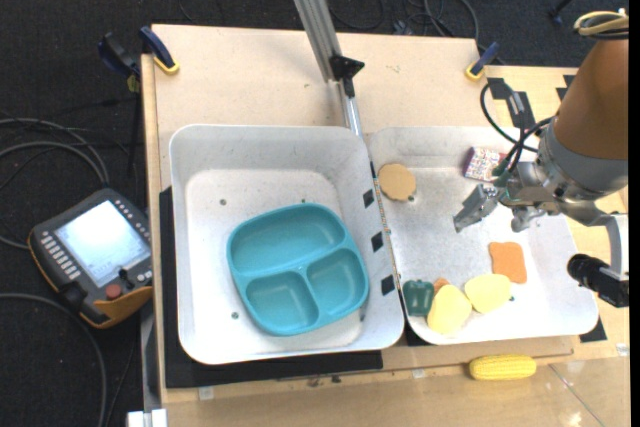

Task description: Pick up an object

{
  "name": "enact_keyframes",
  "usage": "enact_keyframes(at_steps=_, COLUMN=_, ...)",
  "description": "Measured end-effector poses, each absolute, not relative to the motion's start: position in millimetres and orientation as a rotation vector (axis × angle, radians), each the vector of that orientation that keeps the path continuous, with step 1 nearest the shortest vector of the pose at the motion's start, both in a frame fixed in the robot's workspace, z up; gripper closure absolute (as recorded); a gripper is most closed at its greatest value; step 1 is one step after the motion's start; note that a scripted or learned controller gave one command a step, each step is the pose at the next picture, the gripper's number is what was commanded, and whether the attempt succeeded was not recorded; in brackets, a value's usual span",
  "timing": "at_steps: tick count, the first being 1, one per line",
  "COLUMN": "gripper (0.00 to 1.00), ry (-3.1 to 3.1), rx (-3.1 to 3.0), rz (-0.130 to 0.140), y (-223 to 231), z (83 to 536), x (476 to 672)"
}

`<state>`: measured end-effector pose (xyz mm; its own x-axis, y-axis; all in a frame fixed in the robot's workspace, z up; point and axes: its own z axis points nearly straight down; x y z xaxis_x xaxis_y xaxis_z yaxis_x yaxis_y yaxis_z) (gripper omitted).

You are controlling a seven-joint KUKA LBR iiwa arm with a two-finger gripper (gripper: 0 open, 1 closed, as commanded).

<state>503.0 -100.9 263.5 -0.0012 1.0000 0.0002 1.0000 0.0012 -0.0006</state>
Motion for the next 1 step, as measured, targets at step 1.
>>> enact_keyframes(at_steps=1, gripper=0.0, ry=-2.222, rx=-2.221, rz=0.0, y=-100.9, z=263.5, x=503.1)
